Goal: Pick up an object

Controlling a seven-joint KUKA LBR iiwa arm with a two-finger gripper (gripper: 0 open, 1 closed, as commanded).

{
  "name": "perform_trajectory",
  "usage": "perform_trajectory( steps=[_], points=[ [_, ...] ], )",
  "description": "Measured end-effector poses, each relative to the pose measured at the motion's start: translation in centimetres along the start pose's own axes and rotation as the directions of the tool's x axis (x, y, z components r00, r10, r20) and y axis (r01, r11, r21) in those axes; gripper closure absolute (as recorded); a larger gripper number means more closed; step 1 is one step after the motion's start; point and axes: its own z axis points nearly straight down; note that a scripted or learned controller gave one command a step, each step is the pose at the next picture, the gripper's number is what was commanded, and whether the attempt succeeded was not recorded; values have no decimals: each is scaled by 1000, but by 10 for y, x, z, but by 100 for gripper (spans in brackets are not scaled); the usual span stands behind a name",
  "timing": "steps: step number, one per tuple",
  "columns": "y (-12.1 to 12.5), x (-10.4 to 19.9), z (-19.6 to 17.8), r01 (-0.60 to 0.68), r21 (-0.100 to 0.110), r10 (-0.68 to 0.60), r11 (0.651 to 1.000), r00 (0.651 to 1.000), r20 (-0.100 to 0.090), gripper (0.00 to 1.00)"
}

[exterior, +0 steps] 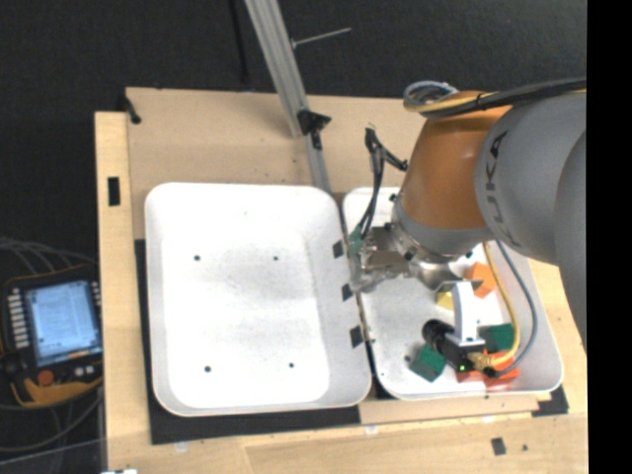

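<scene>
Camera view is showing you a pale wooden bench (114,265) standing on a dark floor (99,28), with a black mat (247,425) lying under the left bin (237,205) and right bin (444,391). The arm (533,176) is hanging over the right bin, its gripper (380,262) sitting by that bin's left wall; you cannot tell whether it is spread or pressed together. A green block (428,365) is lying near the right bin's front wall. A metal rail (281,57) is slanting over the bench's far edge, and a lit pendant (59,324) is glowing off its left side.

The left bin (247,294) lies open to me; a green block (428,365) and orange piece (481,280) crowd the right bin's (391,349) near end.
</scene>
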Motion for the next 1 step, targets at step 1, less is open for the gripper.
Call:
perform_trajectory(
  steps=[1],
  points=[
    [-5, 59, -7, 1, 0, -1, 1000, 1000, 0, 100]
  ],
)
